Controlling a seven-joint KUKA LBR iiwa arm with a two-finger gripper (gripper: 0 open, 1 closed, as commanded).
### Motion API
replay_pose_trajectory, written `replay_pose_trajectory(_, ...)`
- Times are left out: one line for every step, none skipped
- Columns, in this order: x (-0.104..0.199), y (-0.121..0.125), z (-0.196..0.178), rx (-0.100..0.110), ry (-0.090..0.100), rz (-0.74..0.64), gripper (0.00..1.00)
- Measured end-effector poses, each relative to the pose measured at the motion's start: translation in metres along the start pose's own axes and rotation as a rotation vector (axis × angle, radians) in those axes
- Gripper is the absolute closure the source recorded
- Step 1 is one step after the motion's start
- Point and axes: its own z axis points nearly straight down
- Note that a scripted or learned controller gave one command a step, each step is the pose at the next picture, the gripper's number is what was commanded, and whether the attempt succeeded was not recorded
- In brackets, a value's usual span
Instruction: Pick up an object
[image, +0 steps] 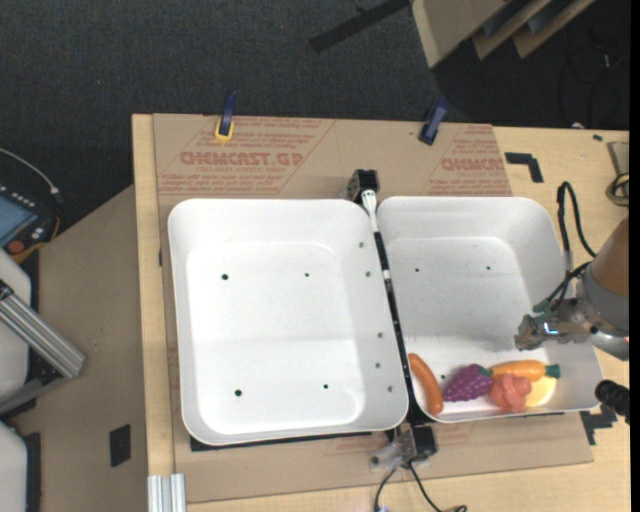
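Observation:
Several toy foods lie along the near edge of the right bin: an orange sausage-shaped piece, a purple grape bunch, a red piece, an orange carrot with a green tip and a yellow piece. My gripper hangs at the right side of that bin, just above and behind the carrot. Nothing shows between its fingers.
The left bin sits beside the right one on a cardboard sheet. A black divider strip runs between the bins. Blue and yellow clamps hold the sheet's far edge.

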Motion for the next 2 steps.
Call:
replay_pose_trajectory(0.0000, 0.0000, 0.0000, 0.000, 0.000, 0.000, 0.00)
replay_pose_trajectory(0.0000, 0.0000, 0.0000, 0.000, 0.000, 0.000, 0.00)
